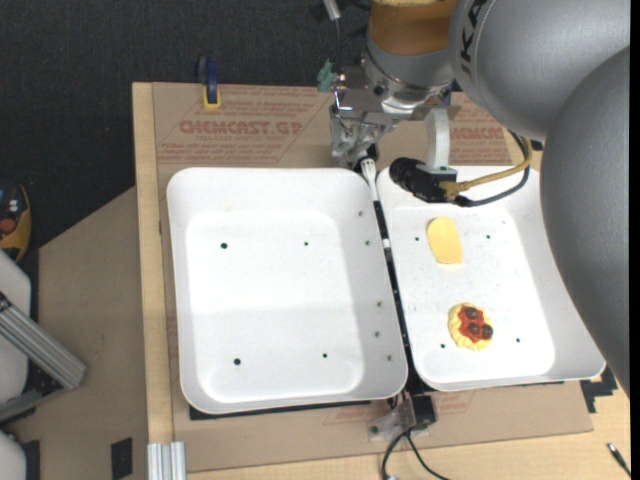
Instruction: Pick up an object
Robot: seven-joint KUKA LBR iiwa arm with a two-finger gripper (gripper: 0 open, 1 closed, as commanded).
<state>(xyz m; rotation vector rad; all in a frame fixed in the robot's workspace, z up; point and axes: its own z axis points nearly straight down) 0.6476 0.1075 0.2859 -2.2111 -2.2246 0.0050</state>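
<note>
A pale yellow oblong piece [445, 240] lies in the upper middle of the right bin [540, 298]. Closer to that bin's front sits a small yellow object with red and dark spots [470, 326]. My gripper [354, 150] hangs at the far end of the seam between the two bins, above their back rims. It is well behind and to the left of the yellow piece, and nothing shows held in it. The grey arm with its orange band [410, 8] comes in from the upper right.
The left bin [200, 268] lies beside the right one on a brown board [250, 118]. A black fitting with a cable [425, 180] hangs over the right bin's far left corner. A blue clamp [210, 80] stands at the board's back edge.
</note>
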